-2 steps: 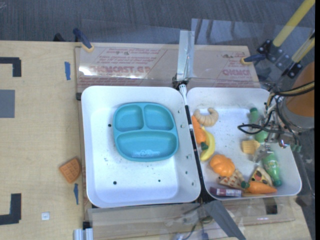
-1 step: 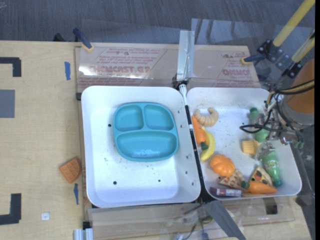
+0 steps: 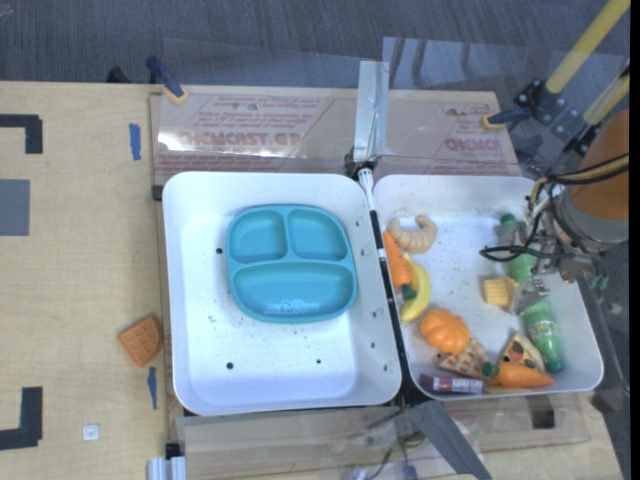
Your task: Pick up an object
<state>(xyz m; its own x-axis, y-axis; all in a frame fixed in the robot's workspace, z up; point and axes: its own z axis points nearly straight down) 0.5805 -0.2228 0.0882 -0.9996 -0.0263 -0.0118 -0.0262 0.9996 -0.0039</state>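
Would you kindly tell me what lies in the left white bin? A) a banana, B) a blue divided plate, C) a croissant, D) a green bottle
B: the blue divided plate lies in the left white bin, while the toy foods lie in the right white bin.

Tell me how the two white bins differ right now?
The left bin holds one thing, a blue divided plate; the right bin holds a jumble of small toy foods. The arm's tool sits over the right bin, while nothing hangs over the left bin. Both are shallow, white and similarly sized.
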